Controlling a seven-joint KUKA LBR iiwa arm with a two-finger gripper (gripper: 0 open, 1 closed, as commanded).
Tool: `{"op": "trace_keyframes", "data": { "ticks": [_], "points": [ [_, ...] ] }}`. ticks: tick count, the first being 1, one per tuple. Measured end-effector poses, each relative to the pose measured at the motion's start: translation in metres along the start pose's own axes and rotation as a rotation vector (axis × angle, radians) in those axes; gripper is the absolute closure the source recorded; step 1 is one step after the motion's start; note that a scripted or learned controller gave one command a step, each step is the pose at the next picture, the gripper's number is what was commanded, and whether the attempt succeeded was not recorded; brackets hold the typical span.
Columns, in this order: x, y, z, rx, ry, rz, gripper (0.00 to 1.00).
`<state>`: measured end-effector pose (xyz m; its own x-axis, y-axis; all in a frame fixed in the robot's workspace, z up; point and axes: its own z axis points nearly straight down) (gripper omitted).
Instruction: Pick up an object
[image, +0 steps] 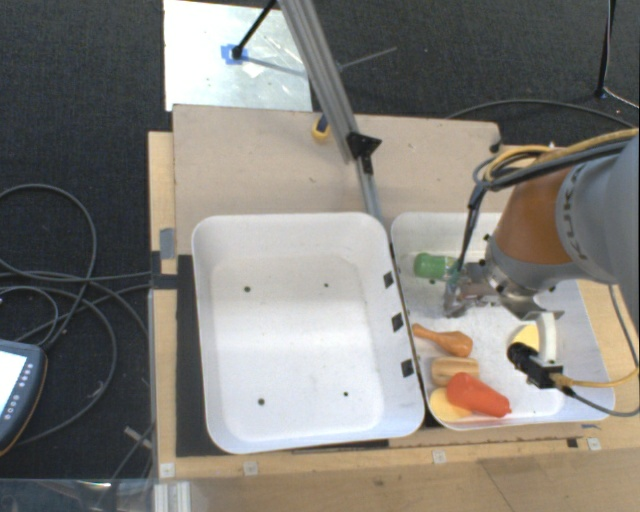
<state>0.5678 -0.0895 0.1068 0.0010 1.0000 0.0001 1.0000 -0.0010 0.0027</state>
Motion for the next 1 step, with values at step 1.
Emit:
{"op": "trace_keyframes", "data": {
  "ticks": [1],
  "points": [
    [-0.0086,0.0087,-0.0525,-0.004,-0.002,-0.003,1.00]
  ]
}}
